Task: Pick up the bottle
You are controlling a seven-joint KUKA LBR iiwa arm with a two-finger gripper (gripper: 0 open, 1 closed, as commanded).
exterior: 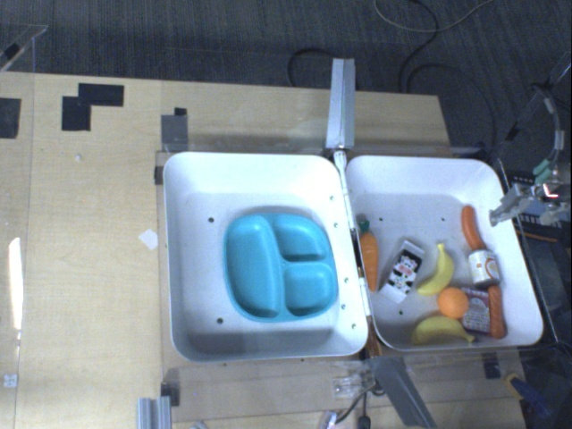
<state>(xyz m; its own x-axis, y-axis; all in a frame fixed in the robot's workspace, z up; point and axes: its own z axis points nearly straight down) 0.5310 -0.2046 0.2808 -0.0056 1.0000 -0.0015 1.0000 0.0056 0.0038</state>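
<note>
In the right bin (pixel 420 181), close to the right wall, lies a small white bottle-like cylinder (pixel 483 267) with a red-marked label. It rests between an orange-red sausage (pixel 470 226) above it and an orange (pixel 453 303) below it. A banana (pixel 437 271) touches its left side. Nothing covers it.
The right bin also holds a carrot (pixel 367 256) by the divider, a black-and-white box (pixel 404 270), a second banana (pixel 438 331) and dark red packets (pixel 485 313). A blue divided plate (pixel 281 264) sits in the left bin (pixel 192 239). A grey metal piece with cables (pixel 521 202) overhangs the right rim.
</note>
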